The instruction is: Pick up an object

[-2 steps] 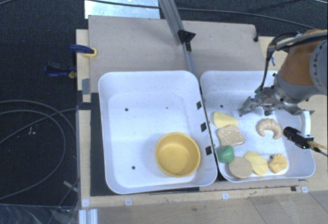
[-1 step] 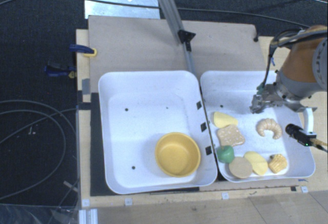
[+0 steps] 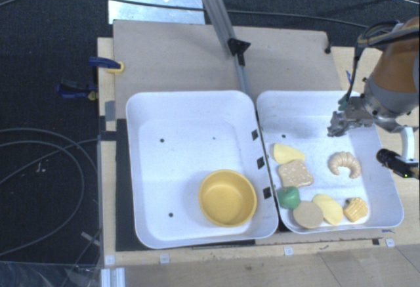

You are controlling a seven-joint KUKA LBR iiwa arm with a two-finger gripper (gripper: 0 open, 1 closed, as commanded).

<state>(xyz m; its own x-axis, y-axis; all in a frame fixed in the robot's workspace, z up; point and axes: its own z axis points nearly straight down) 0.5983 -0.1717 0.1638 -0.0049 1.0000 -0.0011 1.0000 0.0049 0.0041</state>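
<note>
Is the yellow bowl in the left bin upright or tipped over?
Upright. The bowl sits in the left bin with its round rim facing up and its hollow inside showing. Nothing lies in it.

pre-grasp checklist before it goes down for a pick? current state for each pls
1. Gripper over the right bin: ok.
2. Nothing between the fingers yet: cannot tell, too small and dark.
3. Nearest target, croissant, lying free with nothing on it: ok.
4. Gripper lined up above the croissant: not ok, it sits up-view of it.
5. Bread slice, green piece and round cracker packed close: not ok for a clean grasp.
6. Yellow bowl in the left bin, out of the way: ok.
</note>
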